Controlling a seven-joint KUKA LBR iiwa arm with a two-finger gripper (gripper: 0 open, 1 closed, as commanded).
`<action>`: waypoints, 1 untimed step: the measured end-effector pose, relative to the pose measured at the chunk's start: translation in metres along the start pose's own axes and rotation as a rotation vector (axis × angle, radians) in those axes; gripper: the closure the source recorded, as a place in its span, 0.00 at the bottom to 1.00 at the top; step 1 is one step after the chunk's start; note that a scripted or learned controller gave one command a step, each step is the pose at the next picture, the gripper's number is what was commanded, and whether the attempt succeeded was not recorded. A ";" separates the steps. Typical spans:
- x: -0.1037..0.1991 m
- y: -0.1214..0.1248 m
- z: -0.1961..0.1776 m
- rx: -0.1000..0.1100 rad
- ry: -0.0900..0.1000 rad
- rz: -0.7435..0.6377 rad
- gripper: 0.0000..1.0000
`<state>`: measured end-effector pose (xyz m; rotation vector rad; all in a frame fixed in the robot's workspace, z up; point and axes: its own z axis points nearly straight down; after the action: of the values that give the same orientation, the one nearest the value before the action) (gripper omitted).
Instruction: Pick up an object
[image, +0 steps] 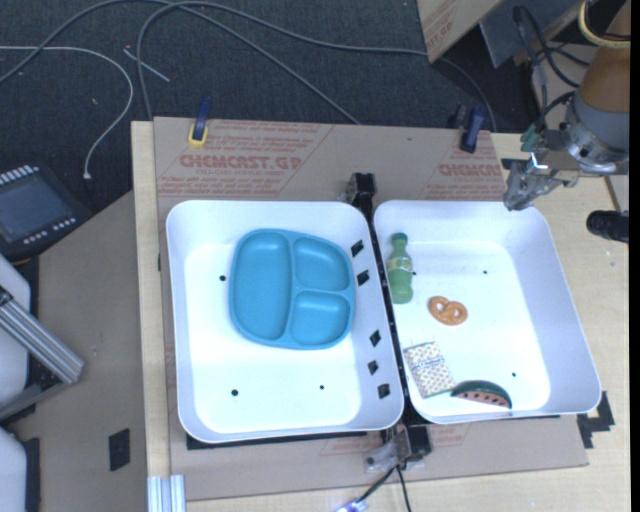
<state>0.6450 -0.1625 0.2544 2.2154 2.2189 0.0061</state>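
The right bin holds a green bottle lying against its left wall, a small pretzel near the middle, a checkered packet at the front left and a watermelon slice toy at the front rim. My gripper hangs above the right bin's far right corner, well away from all of these. Nothing shows between its fingers.
The left bin bears a blue divided plate. Black clips run along the wall between the two bins. Clamps hold the cardboard sheet at the bench's back edge, and cables lie on the floor beyond.
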 end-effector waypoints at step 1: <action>0.042 -0.006 0.003 0.009 0.003 -0.002 1.00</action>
<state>0.6393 -0.1206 0.2511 2.2190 2.2271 0.0000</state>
